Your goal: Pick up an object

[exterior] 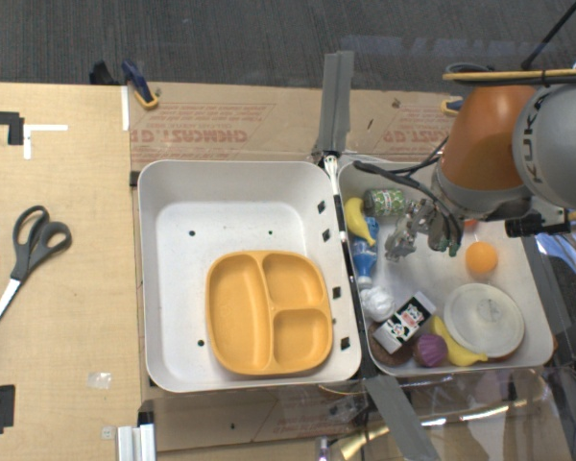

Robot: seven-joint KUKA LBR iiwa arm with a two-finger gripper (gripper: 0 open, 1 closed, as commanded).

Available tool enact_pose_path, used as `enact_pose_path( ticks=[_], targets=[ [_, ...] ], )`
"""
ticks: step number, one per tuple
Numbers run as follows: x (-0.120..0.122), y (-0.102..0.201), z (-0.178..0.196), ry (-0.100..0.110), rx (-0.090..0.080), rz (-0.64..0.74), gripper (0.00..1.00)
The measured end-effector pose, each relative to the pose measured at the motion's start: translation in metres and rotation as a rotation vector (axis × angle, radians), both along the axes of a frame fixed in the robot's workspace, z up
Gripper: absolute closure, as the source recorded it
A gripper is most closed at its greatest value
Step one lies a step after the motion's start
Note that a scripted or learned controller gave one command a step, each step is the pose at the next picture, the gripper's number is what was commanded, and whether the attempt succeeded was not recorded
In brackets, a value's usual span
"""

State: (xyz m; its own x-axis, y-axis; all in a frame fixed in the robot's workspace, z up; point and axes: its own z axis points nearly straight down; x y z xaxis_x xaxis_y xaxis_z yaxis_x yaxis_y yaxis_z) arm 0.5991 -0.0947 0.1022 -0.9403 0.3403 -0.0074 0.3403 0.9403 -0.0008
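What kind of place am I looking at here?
Probably a robotics lab workbench: a grey-and-orange arm reaches over two white bins, one of them full of toys, with scissors on the bench.

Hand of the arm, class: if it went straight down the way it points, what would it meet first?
Probably the bare floor of the right bin beneath the hand, beside the blue item; depth is unclear from above.

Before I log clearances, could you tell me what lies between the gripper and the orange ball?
In the camera view, bare white bin floor separates the gripper from the orange ball.
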Motion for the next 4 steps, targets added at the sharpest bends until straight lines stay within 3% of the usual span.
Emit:
enact_pose_path(
  ticks=[1,2,3,4],
  targets=[
    [-0.026,-0.052,0.176,0.001,0.000,0.142,1.00],
    [-0.030,-0.115,-0.008,0.003,0.001,0.163,1.00],
    [-0.035,-0.088,0.155,0.001,0.001,-0.034,1.00],
    [-0.016,-0.103,-0.009,0.002,0.003,-0.333,1.00]
  ],
)
